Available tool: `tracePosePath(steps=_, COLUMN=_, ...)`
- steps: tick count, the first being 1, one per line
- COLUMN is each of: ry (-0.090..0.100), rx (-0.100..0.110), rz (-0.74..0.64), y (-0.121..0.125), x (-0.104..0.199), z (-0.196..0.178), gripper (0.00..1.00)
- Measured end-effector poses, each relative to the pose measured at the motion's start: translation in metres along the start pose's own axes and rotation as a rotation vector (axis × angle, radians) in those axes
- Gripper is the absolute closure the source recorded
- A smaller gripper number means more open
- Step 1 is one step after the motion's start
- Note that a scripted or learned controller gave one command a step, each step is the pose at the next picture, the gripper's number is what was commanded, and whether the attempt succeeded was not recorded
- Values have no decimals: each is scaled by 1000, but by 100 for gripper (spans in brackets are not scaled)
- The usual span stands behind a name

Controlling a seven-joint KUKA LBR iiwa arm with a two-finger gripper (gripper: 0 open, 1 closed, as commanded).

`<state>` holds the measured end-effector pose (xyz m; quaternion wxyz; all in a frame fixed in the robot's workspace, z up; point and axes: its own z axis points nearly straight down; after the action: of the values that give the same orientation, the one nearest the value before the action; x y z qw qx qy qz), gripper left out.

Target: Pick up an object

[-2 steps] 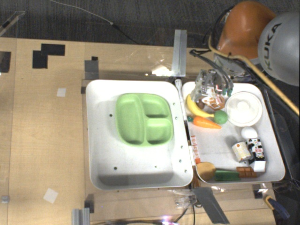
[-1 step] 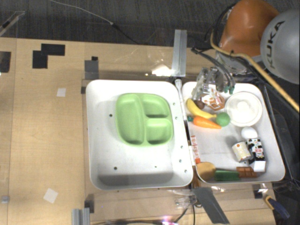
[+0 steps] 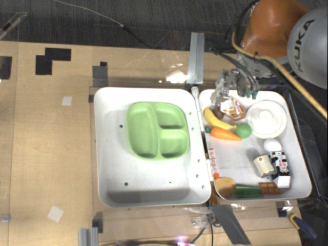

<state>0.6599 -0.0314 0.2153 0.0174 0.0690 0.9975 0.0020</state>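
Note:
My gripper (image 3: 234,92) hangs over the back left part of the right bin (image 3: 300,152), with its fingers spread open and nothing between them. Just below it lies a small red, brown and white packet (image 3: 232,109). A yellow banana (image 3: 214,119) curves to the left of that packet. An orange carrot (image 3: 225,134) and a small green ball (image 3: 244,131) sit in front of it. A white bowl (image 3: 266,119) stands to the packet's right.
The left bin (image 3: 110,152) holds a green divided plate (image 3: 156,129). Near the right bin's front lie a small can (image 3: 262,164), a black-and-white block (image 3: 281,163), a white ball (image 3: 273,146), a brown bar (image 3: 270,188), a green stick (image 3: 247,191) and a tan lump (image 3: 225,185).

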Motion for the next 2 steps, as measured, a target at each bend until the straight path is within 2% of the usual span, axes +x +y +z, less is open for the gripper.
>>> tracePosePath(steps=2, ry=-22, rx=-3, rz=-4, y=3, x=-5, z=-26, gripper=100)
